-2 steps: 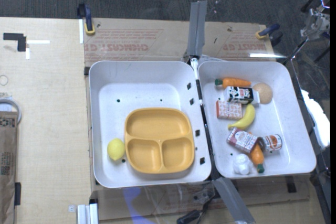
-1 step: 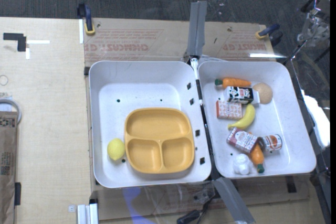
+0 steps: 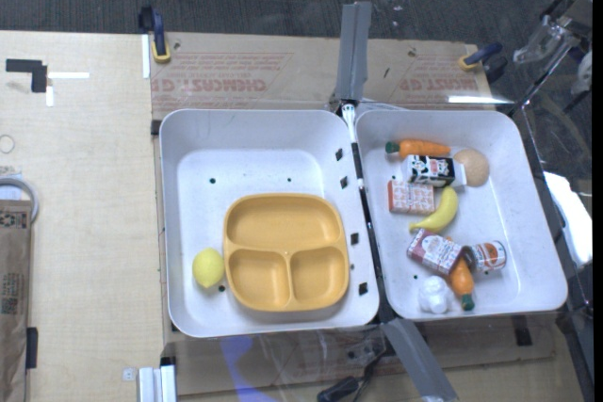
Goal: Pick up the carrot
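- Camera view, fixed overhead at a slant: records two white bins side by side, with a yellow divided plate [image 3: 285, 251] and a lemon [image 3: 208, 267] in the left bin [image 3: 179, 202].
- Finds two candidates for the task in the right bin [image 3: 528, 202]: a far carrot [image 3: 426, 148] near the back wall, and a near carrot [image 3: 461, 280] towards the front wall.
- Notes the far carrot lying flat, long axis across the view, green top to the left and orange tip to the right; sits just beside a black-and-white milk carton [image 3: 431, 170], possibly touching it.
- Notes the near carrot lying flat, long axis roughly front to back and slightly tilted, green top towards the front wall; sits hemmed between a red carton [image 3: 432, 251] and a small can [image 3: 488, 256], with a white lump [image 3: 434, 297] just beside it.
- Judges the layout a loose scatter rather than a deliberate arrangement: banana [image 3: 439, 210], red-and-white box [image 3: 409, 196] and a beige ball [image 3: 474, 168] crowd the middle.
- Rates the far carrot the easier pick: free along its back side, so calls for a grip across its short width.
- Cannot tell the state of the claw, released or clenched.
- Judges the task not yet begun: both carrots resting on the bin floor.
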### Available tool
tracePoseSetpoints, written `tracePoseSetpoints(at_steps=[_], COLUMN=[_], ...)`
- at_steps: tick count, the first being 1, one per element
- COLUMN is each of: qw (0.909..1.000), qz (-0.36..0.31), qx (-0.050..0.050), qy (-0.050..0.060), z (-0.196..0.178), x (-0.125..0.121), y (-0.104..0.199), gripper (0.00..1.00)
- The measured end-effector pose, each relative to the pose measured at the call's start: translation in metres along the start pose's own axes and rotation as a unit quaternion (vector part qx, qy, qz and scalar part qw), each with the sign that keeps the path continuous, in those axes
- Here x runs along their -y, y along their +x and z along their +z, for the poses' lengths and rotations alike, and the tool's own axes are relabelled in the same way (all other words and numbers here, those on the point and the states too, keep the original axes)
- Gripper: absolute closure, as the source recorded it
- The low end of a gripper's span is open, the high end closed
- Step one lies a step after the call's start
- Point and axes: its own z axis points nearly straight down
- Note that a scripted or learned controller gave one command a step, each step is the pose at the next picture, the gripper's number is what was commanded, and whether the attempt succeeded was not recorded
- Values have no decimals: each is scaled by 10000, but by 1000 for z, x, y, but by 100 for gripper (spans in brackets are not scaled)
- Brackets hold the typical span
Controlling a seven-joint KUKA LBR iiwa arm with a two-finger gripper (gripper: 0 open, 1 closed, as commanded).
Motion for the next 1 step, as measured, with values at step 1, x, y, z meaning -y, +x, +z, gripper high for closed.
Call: tracePoseSetpoints(at_steps=[1], qw=[9953], qz=[973], qx=[-3], qy=[5], z=[106], x=[1], y=[1], gripper=[0])
